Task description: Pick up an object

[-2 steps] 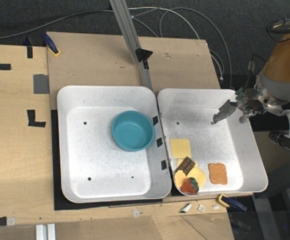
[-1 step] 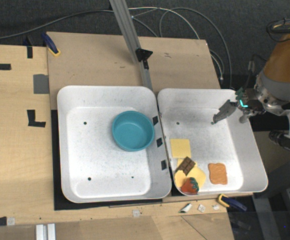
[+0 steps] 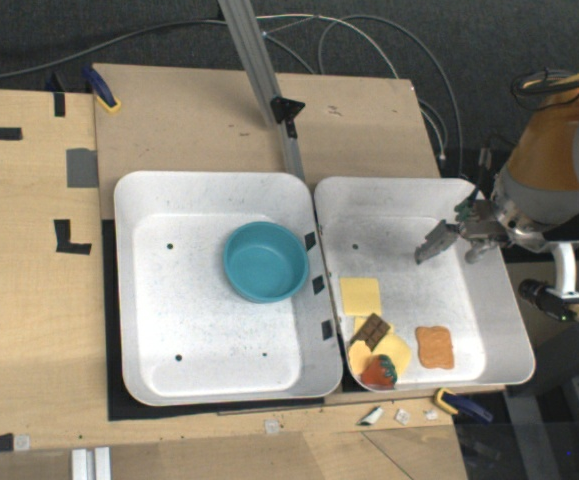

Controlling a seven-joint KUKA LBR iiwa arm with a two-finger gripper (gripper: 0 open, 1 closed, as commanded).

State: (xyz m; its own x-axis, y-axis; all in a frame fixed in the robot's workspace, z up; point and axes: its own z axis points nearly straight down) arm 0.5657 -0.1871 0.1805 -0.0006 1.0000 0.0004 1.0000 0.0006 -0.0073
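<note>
My gripper (image 3: 456,245) hangs over the upper right part of the right bin (image 3: 399,203), its two fingers spread open with nothing between them. Below it in that bin lie a pale yellow square (image 3: 360,295), a brown block (image 3: 371,330), a yellow piece (image 3: 396,348), a red and green item (image 3: 378,371) and an orange cracker-like piece (image 3: 434,347). A teal bowl (image 3: 264,260) sits upright in the left bin (image 3: 169,298), near its right side.
A slanted metal pole (image 3: 259,68) crosses above the bins' shared edge. Cables (image 3: 369,38) trail over the bench behind the bins. Small clips (image 3: 104,88) lie at the board's corner and near the front edge (image 3: 459,404).
</note>
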